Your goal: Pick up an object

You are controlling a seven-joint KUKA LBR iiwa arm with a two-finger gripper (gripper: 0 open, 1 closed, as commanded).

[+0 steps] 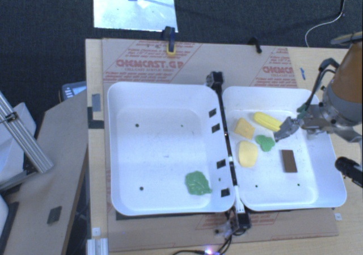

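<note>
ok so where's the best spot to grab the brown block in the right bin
Take the brown block across its two long sides at mid-length, coming straight down. It lies flat with bare bin floor around it, so the jaws probably fit either side; its narrow width suits a pinch.

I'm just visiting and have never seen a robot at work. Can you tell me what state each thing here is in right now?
Gripper: low over the right bin, by the corn.
Corn: lying flat, right bin.
Yellow wedge: lying in right bin.
Yellow lump: lying in right bin.
Small green piece: lying in right bin.
Brown block: flat in right bin.
Green leaf: lying in left bin.
</note>
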